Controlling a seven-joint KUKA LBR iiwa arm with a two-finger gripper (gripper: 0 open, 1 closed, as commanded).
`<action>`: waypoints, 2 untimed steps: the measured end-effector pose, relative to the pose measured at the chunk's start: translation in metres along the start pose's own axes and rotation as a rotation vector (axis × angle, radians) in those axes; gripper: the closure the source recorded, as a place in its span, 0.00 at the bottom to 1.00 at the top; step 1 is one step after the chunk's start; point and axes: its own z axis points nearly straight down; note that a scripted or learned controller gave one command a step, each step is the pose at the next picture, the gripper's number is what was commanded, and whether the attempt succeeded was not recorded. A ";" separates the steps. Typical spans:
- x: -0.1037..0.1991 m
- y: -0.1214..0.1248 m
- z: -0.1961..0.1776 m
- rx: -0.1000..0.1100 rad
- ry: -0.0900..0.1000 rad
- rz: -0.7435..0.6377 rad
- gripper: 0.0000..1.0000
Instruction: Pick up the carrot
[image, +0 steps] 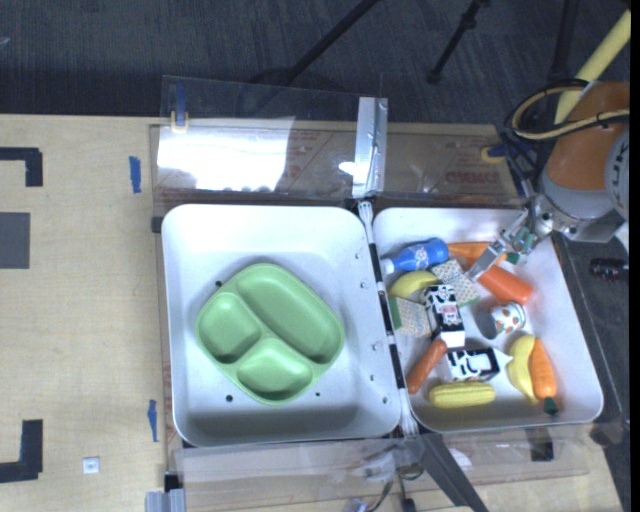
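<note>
Carrot (542, 372), tapered, smooth orange, green-tipped

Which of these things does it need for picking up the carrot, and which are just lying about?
For the job:
carrot
gripper
right bin

Lying about:
green divided plate
left bin
blue bottle
yellow bananas

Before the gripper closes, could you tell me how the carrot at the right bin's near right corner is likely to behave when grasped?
The carrot looks like a smooth toy, so probably stiff and light. Its tapered, rounded body may slip from the fingers or roll if nudged. It lies against a yellow piece near the right bin's wall, so a grasp could jostle that neighbour. The gripper is near the bin's far side.
</note>
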 end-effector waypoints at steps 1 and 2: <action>0.000 0.004 -0.087 -0.013 -0.035 -0.233 0.00; 0.000 0.004 -0.087 -0.013 -0.034 -0.233 0.00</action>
